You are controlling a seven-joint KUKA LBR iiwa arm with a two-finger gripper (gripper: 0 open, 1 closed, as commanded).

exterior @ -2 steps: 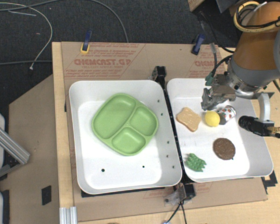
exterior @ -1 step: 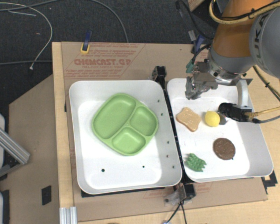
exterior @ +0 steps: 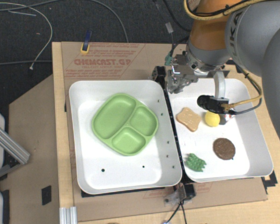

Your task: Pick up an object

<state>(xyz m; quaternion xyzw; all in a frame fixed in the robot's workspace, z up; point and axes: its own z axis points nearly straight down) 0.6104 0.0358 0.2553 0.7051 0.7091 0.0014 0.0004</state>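
My gripper point(exterior: 174, 81) hangs over the far left corner of the right bin point(exterior: 252, 125), close to the wall between the two bins. In that bin lie a tan slice of toast point(exterior: 188, 119), a yellow ball-like fruit point(exterior: 213, 119), a round brown cookie point(exterior: 223, 149) and a small green leafy piece point(exterior: 195, 162). The toast sits a little in front of the gripper, toward the near side. Nothing is seen held by the gripper.
The left bin point(exterior: 84, 162) holds a green divided plate point(exterior: 125, 123) at its middle. Both bins rest on a cardboard sheet point(exterior: 107, 57) with a small blue and yellow object point(exterior: 87, 40) at its far edge. The grey and orange arm point(exterior: 233, 22) covers the upper right.
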